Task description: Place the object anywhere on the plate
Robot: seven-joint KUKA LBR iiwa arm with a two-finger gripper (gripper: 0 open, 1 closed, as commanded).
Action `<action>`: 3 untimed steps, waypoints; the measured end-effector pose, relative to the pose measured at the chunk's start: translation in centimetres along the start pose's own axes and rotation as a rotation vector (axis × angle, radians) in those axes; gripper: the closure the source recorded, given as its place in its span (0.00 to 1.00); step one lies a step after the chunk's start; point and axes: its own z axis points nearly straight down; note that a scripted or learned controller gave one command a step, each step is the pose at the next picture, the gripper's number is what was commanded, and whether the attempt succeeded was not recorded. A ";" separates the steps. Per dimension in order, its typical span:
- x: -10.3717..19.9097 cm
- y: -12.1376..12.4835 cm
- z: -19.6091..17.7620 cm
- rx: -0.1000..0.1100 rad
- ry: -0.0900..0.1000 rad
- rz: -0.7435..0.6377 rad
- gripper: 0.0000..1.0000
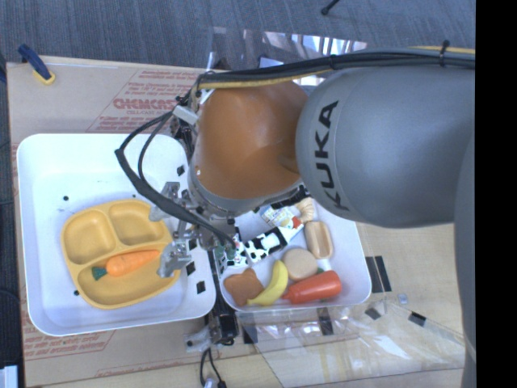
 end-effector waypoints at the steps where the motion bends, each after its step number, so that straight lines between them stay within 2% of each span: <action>1: -0.1 0.0 -1.0 0.001 -0.001 -0.005 1.00; 2: -0.1 0.0 -1.0 0.001 -0.001 -0.005 0.00; 3: -0.2 0.1 -2.0 0.002 -0.002 -0.010 1.00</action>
